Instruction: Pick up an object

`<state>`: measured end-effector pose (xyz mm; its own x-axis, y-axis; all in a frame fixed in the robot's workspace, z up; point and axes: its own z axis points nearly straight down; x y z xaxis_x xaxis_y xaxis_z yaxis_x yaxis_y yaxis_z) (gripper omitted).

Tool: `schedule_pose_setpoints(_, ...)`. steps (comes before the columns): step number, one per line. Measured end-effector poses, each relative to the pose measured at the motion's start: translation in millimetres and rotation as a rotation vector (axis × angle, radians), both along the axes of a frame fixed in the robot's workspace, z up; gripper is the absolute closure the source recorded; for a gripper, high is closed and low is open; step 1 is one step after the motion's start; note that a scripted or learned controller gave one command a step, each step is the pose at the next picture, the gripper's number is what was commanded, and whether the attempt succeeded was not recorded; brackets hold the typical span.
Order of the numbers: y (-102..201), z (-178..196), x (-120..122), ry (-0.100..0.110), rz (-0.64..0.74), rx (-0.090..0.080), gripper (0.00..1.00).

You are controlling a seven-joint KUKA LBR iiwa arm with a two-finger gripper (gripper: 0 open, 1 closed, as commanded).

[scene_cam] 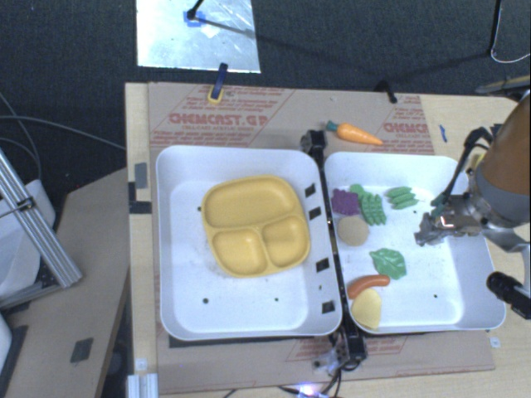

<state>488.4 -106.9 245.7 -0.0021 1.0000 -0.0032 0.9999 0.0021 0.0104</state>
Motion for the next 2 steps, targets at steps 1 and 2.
schedule_pose_setpoints(1,78,-48,-2,0.012,0.009,0.007,1.0)
schedule_pose_setpoints(2,149,-63,-2,0.011,0.01,0.007,1.0)
